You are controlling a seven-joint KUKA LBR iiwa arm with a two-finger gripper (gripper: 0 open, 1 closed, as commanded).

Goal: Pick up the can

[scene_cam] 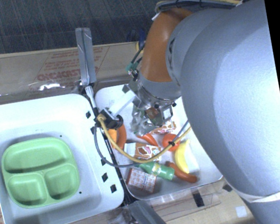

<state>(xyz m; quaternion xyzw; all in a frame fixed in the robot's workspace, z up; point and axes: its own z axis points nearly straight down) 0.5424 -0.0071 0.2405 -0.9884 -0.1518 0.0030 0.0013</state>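
The can [140, 180], as far as it can be made out, is the brown-labelled cylinder lying on its side at the near-left corner of the right bin [171, 192]. It is wedged there because the clutter crowds it. A green bottle [160, 170] lies against its right side, and flat snack packets [147, 148] lie just beyond it. Further right, a yellow banana [182, 153] leans toward the bin's right wall, and an orange carrot-like piece [117, 136] lies along the left wall, farther from the camera.

The tool [150, 115] hangs over the middle of this bin, beyond the packets and apart from the can. Its underside is in shadow, so I cannot tell whether it is clenched or released, and nothing visible is grasped. The grey arm [233, 92] reaches in from the right and covers much of the bin's right half.

The pick looks not yet done, and reaching the can seems to call for a move toward the near-left corner. The bottle pressed against the can could be nudged or caught along with it.

The left bin [33, 114] holds a green divided tray [40, 172], and both bins sit side by side on the bench [25, 70].
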